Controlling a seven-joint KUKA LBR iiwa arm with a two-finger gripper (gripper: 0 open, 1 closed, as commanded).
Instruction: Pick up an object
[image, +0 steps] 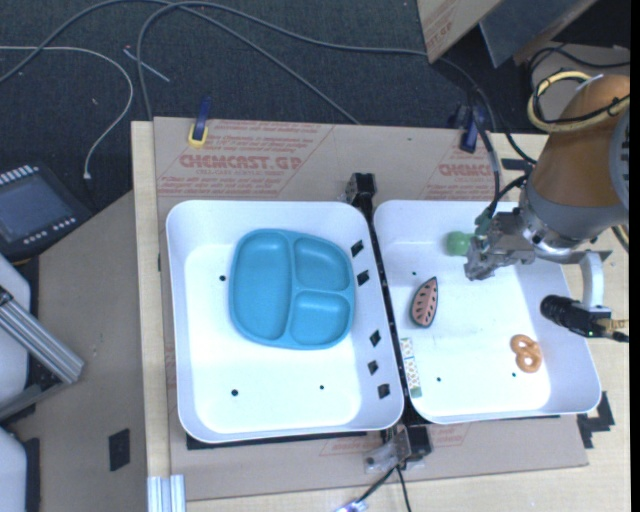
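Two shallow white bins sat side by side on the surface (300, 150), the left bin (200, 400) and the right bin (480, 400) meeting along a dark central divider. Nearest the camera in the right bin, an orange pretzel-shaped object (526, 353) lay close to that bin's right wall, apart from everything else. A little farther in, a brown leaf-shaped object (425, 301) with a pinkish patterned face rested near the divider, its point turned toward the far side. In the left bin, a blue sectioned plate (292, 288) lay flat around the middle, with three compartments showing. Farther back in the right bin, the pincer (484, 256) hung low over the floor of the bin, reaching in from the right beneath the grey arm (575, 190). Whether the pincer was parted or clenched could not be told, since it appeared only as a dark, cluttered shape. A small green object (457, 242) lay just beside the pincer on its left, near the far wall; contact between the two could not be judged.
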